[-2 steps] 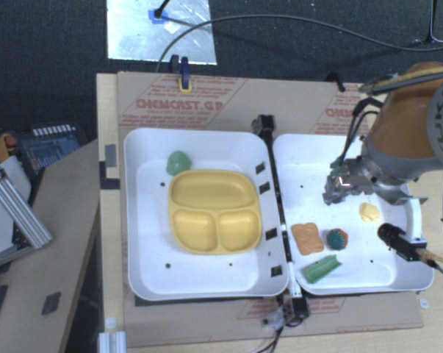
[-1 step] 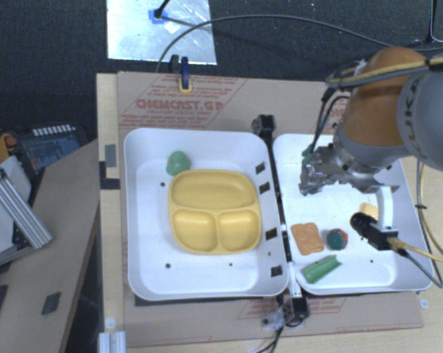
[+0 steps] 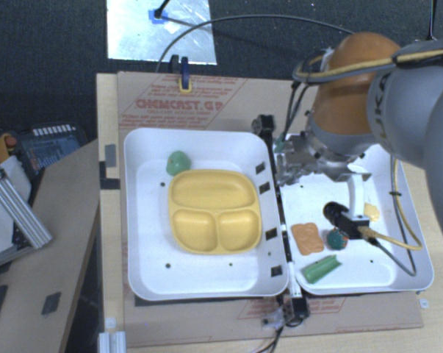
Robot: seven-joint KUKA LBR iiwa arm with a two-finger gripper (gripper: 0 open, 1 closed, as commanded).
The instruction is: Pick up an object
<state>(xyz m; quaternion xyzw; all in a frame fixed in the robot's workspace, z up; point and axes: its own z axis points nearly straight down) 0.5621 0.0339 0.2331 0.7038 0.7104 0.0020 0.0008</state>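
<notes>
Candidates lie at the front of the right bin (image 3: 353,282): orange flat piece (image 3: 307,237), teal ball (image 3: 336,239), green block (image 3: 320,269). All look light. You should take the block, which is probably stiff, across its narrow sides. End effector (image 3: 289,164) hovers by the bin's left wall; open or closed, cannot tell.

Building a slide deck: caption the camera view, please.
Arm reaches over the right bin with orange piece, teal ball, green block; yellow tray and green lump in left bin.

Red print on the brown board (image 3: 206,87) reads "CHEMCAST".
</notes>
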